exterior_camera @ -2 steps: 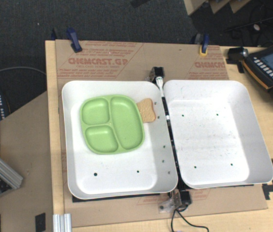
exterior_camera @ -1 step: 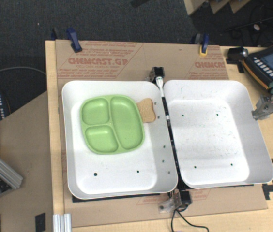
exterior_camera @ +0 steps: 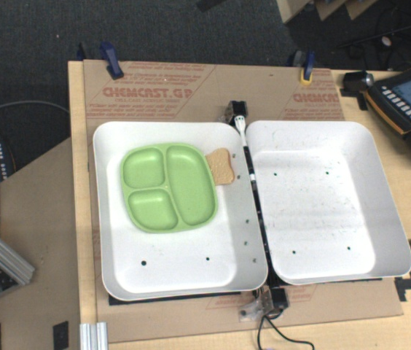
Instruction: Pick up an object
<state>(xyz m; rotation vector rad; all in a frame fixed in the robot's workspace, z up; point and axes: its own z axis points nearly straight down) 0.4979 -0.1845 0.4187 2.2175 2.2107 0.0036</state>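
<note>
Your view, front edge first: cables (exterior_camera: 267,325) hang at the near edge of the worktop (exterior_camera: 191,319), just below the seam between the two bins.

Left bin (exterior_camera: 118,265): its near half is bare white floor with a few small dark holes. Further back you see a green plate (exterior_camera: 167,187), three compartments, lying flat in the bin's far half. A tan slice (exterior_camera: 221,166), bread-like, lies at the plate's far right corner, touching its rim and partly over it, close to the bin's right wall.

Right bin (exterior_camera: 380,195): you see a scuffed white floor with small holes.

Claw: you cannot tell its state from this frame, nor how it stands to the plate or the slice; nothing is seen gripped.

Beyond the bins: brown board (exterior_camera: 154,90) with red lettering, a blue clamp (exterior_camera: 111,60) at the far left, a second clamp (exterior_camera: 307,68) at the far right. A dark pendant (exterior_camera: 402,104) with a screen lies at the far right edge.
</note>
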